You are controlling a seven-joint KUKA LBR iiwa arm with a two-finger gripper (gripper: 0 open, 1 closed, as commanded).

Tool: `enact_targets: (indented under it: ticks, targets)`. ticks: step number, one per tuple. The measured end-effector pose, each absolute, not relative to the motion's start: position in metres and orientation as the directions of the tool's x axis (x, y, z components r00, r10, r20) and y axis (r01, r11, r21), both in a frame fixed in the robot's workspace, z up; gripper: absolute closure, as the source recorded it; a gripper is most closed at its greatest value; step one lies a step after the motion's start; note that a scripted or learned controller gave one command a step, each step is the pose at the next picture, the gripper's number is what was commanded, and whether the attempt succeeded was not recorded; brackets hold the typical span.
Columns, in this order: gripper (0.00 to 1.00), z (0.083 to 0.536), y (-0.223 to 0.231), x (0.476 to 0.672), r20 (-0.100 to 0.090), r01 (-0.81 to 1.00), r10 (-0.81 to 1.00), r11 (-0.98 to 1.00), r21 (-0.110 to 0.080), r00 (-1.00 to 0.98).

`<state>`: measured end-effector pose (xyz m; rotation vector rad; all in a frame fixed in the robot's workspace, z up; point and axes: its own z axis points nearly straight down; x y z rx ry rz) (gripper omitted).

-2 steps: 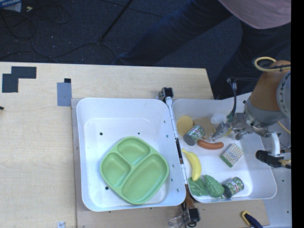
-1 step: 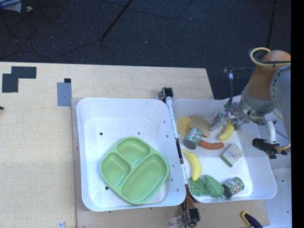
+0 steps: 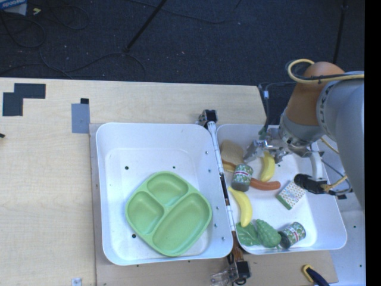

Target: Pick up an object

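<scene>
The gripper (image 3: 266,149) hangs low over the right bin (image 3: 333,231), near its far edge, right above a small banana (image 3: 268,167). I can't tell how its jaws stand. The banana lies crowded: a can (image 3: 242,177) and a sausage (image 3: 265,185) sit just beside it, so a descent could nudge those or glance off the curved peel.

- The two bins (image 3: 107,159) are white.
- The divided plate (image 3: 168,213) is light green.
- The two bananas (image 3: 242,204) are yellow.
- The sausage (image 3: 265,185) is orange-red.
- The leafy vegetable (image 3: 260,233) is dark green.
- The two small cans (image 3: 242,176) have green and white labels.
- The little box (image 3: 290,195) has a pattern of pale green and white dots.
- The arm (image 3: 342,109) is grey, with an orange band (image 3: 311,97).
- The bench (image 3: 41,189) is pale wood with grey-blue patches.
</scene>
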<state>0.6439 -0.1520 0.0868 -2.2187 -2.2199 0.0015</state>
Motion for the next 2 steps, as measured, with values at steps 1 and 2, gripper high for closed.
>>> enact_targets:
  ticks: [1,2]
  targets:
    - [1.0,0.096,-0.152,0.643,0.003,1.0,1.0,0.002,-0.01,-0.002]
    - [1.0,0.305,-0.07,0.608,0.0,1.0,1.0,0.001,-0.003,-0.001]
